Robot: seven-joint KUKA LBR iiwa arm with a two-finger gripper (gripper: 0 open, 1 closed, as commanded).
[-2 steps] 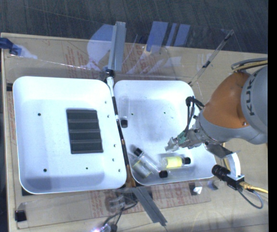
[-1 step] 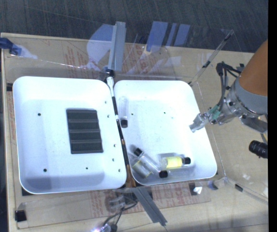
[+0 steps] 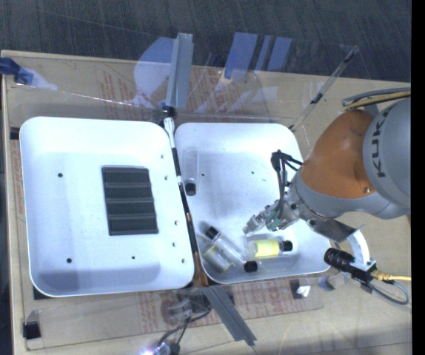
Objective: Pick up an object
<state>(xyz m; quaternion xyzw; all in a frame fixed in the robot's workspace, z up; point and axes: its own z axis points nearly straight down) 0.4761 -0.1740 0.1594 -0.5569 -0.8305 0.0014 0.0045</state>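
Dark carpet surrounds my tabletop (image 3: 86, 316), where two shallow white bins sit side by side. My claw (image 3: 266, 220) hangs low in the right bin (image 3: 227, 154), its tips a blurred glinting cluster; I cannot tell how they stand. Just below it lies a yellow tube (image 3: 266, 249) with dark ends, beside a clear bottle (image 3: 222, 248). A ribbed dark slab (image 3: 129, 200) lies in the left bin (image 3: 49, 146).

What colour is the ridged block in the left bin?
Dark grey to black, with ridges across it; seen in the camera view.
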